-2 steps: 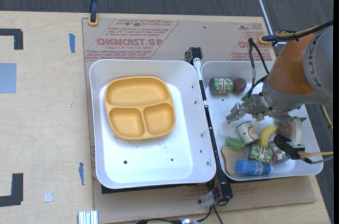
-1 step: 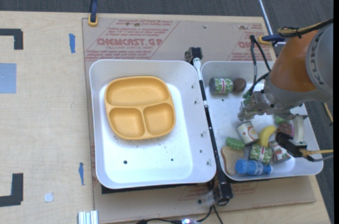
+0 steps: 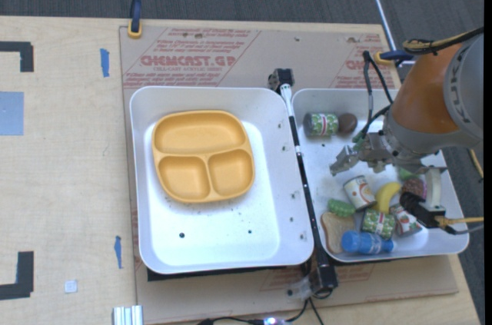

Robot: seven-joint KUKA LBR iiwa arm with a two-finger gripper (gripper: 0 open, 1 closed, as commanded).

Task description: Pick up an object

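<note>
**While the gripper hangs over the crowded right bin**

Since the task names no particular item, the sensible choice is whichever one stands most apart from its neighbours. The gripper (image 3: 350, 159) hangs low over the middle of the right bin (image 3: 461, 243), and from this slanted view I cannot tell whether it is released or clenched; nothing can be seen held in it.

Just below it lies a small white can (image 3: 357, 191), with a banana (image 3: 387, 195) touching or nearly touching its right side. Further toward the near rim the things are packed together: a green-labelled can (image 3: 378, 222), a blue bottle (image 3: 367, 243) and a slice of bread (image 3: 335, 227). A grab there would likely shove one thing into another.

The green jar (image 3: 322, 124) at the far end, with a brown ball (image 3: 347, 122) beside it, has bare floor on its near side. My judgement is that either the jar or the white can is the better target. The descent should be straight down and centred over the thing, closing across its narrow side.

For room, the bare strip of bin floor runs along the left wall, next to the black rail (image 3: 296, 139) between the bins. That wall is near, so a low sideways move leftward risks a knock. The left bin (image 3: 200, 254) holds a yellow divided plate (image 3: 204, 154) with much open white floor around it.
</note>
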